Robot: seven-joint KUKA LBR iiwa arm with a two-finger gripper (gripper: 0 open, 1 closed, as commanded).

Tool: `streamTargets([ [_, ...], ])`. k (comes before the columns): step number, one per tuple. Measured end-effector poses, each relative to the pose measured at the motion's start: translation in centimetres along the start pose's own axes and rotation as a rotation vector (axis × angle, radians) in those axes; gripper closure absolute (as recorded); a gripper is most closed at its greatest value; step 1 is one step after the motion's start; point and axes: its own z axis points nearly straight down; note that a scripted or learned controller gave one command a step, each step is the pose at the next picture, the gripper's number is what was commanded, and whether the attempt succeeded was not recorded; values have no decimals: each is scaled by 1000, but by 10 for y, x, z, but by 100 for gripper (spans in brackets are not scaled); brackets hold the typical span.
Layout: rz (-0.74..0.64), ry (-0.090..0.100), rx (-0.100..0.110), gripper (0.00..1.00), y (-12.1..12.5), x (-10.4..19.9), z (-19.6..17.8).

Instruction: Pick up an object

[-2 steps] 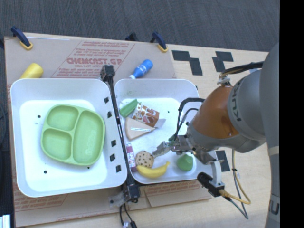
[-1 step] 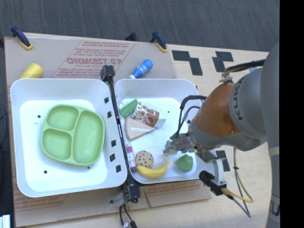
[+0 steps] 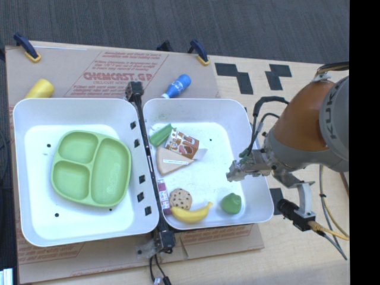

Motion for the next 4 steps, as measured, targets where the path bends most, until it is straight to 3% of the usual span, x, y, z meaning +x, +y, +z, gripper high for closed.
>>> streamTargets([
  [1,-3,1,2,100,12,26,-13],
  [2,-2,1,0,100,138,40,-33],
  [3,-3,2,4,100,138,132,-4],
  [4,-3,1,4,0,138,131,-4],
])
